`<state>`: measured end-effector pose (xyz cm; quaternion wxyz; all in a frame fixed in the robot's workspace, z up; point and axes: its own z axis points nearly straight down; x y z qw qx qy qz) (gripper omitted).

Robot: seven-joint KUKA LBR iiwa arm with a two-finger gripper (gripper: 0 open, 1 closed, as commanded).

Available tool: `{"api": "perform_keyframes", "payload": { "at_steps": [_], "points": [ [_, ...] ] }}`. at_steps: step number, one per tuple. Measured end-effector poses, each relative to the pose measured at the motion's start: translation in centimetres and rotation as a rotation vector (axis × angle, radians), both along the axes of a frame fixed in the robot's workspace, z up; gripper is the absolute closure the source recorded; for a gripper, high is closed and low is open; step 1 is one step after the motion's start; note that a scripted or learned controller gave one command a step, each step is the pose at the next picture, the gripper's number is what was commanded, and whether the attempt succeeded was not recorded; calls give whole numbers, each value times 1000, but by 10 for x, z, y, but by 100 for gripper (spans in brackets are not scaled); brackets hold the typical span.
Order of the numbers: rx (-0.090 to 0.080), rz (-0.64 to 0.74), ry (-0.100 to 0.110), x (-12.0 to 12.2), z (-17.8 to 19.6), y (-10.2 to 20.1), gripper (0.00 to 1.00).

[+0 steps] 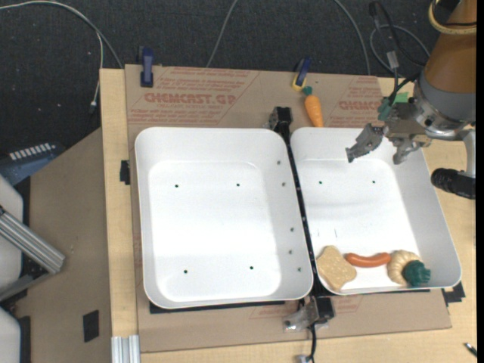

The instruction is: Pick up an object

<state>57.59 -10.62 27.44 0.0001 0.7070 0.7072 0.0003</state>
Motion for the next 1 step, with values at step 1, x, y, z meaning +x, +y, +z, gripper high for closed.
{"api": "perform_keyframes", "payload": {
  "at_steps": [1],
  "points": [
    [2, 6, 5, -67, -42, 79, 0]
  ]
}}
